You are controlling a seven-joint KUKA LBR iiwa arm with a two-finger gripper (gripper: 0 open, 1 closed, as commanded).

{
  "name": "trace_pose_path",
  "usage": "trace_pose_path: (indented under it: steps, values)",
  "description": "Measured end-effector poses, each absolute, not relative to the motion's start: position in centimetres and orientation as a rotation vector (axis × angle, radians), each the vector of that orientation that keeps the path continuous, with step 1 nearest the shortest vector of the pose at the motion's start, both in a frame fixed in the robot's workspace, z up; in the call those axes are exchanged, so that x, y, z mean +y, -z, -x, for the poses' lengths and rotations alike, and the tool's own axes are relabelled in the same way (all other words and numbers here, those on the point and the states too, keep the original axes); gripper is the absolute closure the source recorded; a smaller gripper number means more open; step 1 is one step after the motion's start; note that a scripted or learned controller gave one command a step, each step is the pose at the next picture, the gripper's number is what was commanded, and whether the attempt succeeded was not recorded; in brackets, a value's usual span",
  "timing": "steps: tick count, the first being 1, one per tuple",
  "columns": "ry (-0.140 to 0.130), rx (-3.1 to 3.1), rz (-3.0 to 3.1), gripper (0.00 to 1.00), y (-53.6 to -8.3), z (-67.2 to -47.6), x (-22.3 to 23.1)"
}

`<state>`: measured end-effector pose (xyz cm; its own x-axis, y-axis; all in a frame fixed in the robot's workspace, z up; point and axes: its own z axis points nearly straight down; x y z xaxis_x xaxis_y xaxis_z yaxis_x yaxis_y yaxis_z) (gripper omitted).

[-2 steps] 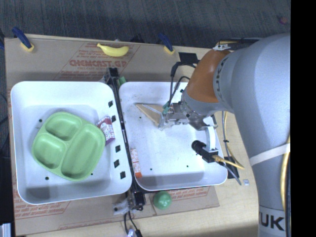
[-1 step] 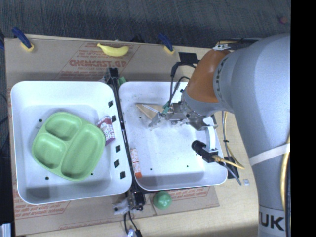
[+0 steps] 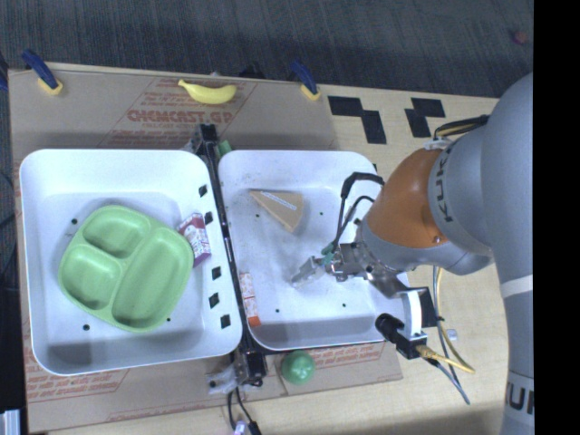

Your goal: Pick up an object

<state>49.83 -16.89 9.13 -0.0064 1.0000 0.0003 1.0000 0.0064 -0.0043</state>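
Note:
A tan wedge-shaped block [image 3: 279,208] lies in the upper middle of the right bin [image 3: 272,333]. My gripper [image 3: 308,271] is low over this bin's floor, a little below and to the right of the wedge and apart from it. It points left, and the grey and orange arm [image 3: 412,211] reaches in from the right. A small orange and white packet [image 3: 247,301] rests against the right bin's left wall. In the left bin [image 3: 45,179] lie a green divided plate [image 3: 124,265] and a small dark red packet [image 3: 193,235] at the plate's right edge.
A green ball [image 3: 296,367] sits on the cardboard just below the right bin. A yellow banana [image 3: 208,90] lies on the cardboard behind the bins. Blue clamps [image 3: 42,72] [image 3: 304,77] hold the cardboard's back edge. Black cables [image 3: 352,198] loop above the gripper.

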Motion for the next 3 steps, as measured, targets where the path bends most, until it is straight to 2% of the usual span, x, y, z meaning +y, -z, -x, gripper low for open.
trace_pose_path:
  steps: [1, 2, 3]
  values:
    - [0.0, -2.228, 2.215, 0.0, -9.2, -58.8, -21.1]
    - [0.001, -2.228, 2.216, 0.0, -9.2, -63.0, -21.1]
    - [0.0, -2.236, 2.209, 1.0, -10.3, -63.0, -21.0]
